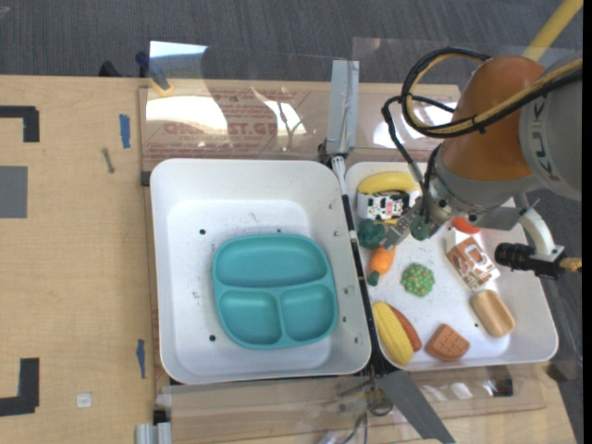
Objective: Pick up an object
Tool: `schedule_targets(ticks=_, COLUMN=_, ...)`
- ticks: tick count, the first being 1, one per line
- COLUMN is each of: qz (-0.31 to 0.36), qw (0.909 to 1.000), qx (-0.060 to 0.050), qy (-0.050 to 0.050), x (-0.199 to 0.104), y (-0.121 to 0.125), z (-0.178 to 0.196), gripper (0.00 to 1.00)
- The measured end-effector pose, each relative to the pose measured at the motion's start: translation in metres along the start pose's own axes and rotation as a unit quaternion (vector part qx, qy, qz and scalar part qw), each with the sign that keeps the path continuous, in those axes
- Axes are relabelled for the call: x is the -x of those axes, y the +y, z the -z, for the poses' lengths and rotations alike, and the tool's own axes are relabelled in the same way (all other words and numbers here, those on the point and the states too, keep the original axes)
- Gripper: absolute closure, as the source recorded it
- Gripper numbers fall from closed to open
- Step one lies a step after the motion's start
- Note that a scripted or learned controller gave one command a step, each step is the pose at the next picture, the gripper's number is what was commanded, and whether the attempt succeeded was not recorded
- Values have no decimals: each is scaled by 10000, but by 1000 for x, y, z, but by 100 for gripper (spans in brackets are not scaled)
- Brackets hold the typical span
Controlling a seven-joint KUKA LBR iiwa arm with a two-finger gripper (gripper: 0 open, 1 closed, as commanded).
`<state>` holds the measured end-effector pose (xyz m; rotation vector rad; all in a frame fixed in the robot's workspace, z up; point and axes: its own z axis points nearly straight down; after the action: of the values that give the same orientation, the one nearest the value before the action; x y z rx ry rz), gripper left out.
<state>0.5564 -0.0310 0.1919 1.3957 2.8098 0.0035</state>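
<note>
The toy carrot (380,262) lay at the upper left of the right bin (541,336), just below my gripper (407,229), whose finger state I couldn't tell; I judged it light, rigid and slick, best pinched across its orange middle.

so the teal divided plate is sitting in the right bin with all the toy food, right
Not quite. The camera view shows the teal divided plate in the left bin, on its own. The toy food, such as the banana, the carrot and the corn cob, lies in the right bin, where the arm reaches in.
</note>
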Motion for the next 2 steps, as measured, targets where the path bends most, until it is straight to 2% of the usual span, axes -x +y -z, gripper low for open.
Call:
schedule_targets(ticks=1, qz=-509, qw=9987, qx=-4, qy=5, x=-45, y=67, z=51, gripper=100)
schedule_targets(ticks=2, qz=1249, qw=9922, qx=-6, qy=-14, x=51, y=57, z=65, gripper=100)
